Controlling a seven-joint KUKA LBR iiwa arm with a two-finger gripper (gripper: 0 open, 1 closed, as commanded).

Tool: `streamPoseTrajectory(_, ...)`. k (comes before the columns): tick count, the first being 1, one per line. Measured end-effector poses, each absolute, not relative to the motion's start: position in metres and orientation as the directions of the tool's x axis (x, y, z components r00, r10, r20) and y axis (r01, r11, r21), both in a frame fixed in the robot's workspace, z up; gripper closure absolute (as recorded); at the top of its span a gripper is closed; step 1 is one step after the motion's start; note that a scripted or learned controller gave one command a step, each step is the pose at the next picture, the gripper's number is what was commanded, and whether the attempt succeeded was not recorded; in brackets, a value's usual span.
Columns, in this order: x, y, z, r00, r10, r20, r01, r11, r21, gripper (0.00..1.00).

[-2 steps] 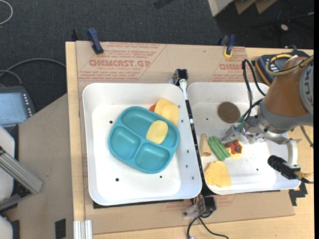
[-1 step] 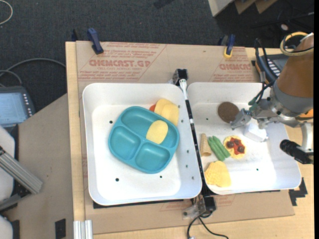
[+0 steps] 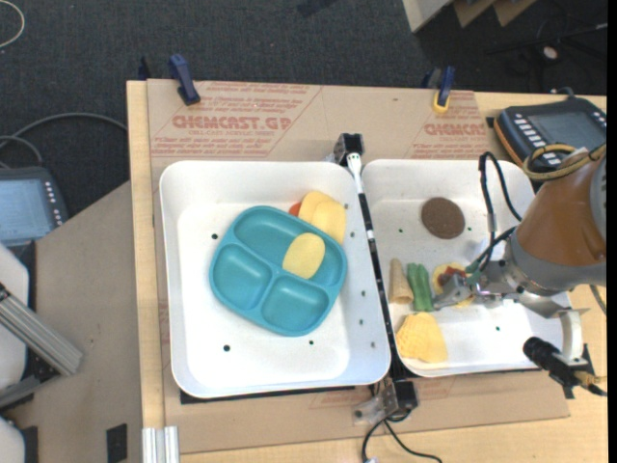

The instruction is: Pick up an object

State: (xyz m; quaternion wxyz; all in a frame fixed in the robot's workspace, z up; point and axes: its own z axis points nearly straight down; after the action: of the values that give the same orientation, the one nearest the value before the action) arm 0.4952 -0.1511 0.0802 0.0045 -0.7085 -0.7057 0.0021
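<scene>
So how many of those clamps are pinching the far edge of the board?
2. A blue clamp grips the far edge above the left bin; a yellow-and-blue clamp grips it above the right bin. Others may be hidden.

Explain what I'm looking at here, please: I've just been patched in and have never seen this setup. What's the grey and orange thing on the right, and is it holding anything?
That is a robot arm, seen by one fixed camera looking down at a slant. It reaches in from the right over the right bin. Its gripper sits low among small items there: a green piece, a tan stick, a yellow wedge and a brown disc. I cannot tell if it holds anything. The left bin holds a blue divided plate with a yellow piece on it.
</scene>
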Motion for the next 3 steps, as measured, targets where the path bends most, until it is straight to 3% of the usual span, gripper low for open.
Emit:
streamPoseTrajectory(1,0.535,-0.195,0.141,0.002,1.000,-0.006,1.000,-0.002,0.009,0.00)
streamPoseTrajectory(2,0.552,-0.103,0.083,-0.008,1.000,0.002,1.000,0.008,0.001,0.00)
streamPoseTrajectory(3,0.498,-0.072,0.190,-0.004,1.000,0.001,1.000,0.004,0.006,0.00)
